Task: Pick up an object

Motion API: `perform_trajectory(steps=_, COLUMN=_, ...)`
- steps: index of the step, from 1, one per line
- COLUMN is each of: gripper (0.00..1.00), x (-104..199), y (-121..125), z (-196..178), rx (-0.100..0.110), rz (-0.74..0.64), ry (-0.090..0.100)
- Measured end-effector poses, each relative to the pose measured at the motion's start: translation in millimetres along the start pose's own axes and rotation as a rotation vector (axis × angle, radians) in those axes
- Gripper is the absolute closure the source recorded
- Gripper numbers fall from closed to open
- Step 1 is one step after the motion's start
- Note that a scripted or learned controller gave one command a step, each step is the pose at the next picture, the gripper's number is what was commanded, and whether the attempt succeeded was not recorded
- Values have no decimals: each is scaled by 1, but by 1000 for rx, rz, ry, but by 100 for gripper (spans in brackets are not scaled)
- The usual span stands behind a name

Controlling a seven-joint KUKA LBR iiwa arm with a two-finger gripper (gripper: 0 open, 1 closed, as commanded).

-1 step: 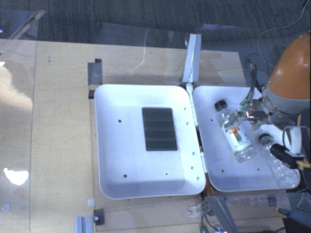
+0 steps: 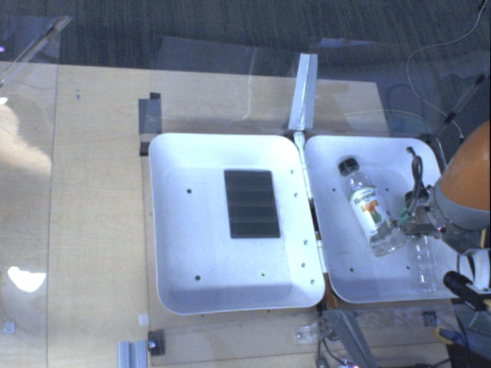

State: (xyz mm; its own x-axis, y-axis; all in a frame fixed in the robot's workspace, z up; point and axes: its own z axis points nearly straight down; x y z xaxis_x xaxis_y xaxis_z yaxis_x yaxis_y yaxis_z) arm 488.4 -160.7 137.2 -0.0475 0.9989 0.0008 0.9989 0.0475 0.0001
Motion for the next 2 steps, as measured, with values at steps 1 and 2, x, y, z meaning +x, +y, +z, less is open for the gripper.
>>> perform_trajectory(steps=1, gripper=0, x=-2, y=67, z=49, rx=-4, rz=-58, ry=3)
perform_trajectory(steps=2, gripper=0, x=-18, y=122, z=52, rx=83, rz=-83, ry=54)
